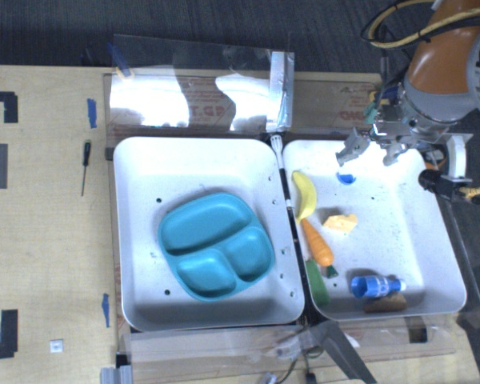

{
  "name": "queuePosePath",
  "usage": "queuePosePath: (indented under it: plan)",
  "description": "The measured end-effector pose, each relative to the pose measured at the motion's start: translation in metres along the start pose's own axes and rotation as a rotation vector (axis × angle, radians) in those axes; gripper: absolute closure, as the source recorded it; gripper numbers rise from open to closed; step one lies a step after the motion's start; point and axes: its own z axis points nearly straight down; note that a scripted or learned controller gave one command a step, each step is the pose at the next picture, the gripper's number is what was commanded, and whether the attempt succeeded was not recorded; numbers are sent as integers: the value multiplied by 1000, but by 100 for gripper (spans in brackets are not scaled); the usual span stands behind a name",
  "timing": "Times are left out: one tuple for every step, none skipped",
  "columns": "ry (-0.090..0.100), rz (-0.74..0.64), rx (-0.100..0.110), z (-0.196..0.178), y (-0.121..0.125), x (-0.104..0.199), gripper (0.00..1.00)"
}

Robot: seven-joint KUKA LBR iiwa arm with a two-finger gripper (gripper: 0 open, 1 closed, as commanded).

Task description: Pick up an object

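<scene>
White plastic bins sit side by side. In the left bin (136, 174) we see a blue divided tray (216, 245). The right bin (432, 238) holds a banana (305, 193), a carrot (317, 242), a blue bottle (376, 285), a yellow piece (341, 224) and a small blue cap (346, 178). The gripper (374, 150) hangs above the cap, fingers spread, gripping nothing.

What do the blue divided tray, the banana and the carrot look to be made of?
Blue tray: probably moulded plastic, matte, with smooth rounded compartment walls and uniform colour. Banana: likely toy plastic, evenly yellow with a slight sheen. Carrot: also looks like plastic, flat orange with a green tip; the view is too coarse for certainty.
</scene>
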Motion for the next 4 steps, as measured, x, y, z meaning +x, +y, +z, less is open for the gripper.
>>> queuePosePath:
  plan:
    - [1,-120,5,90,-1,4,0]
    - [1,113,1,44,-53,23,0]
    - [-1,-89,-6,141,-53,-1,0]
    - [-2,-88,-11,130,-51,-2,100]
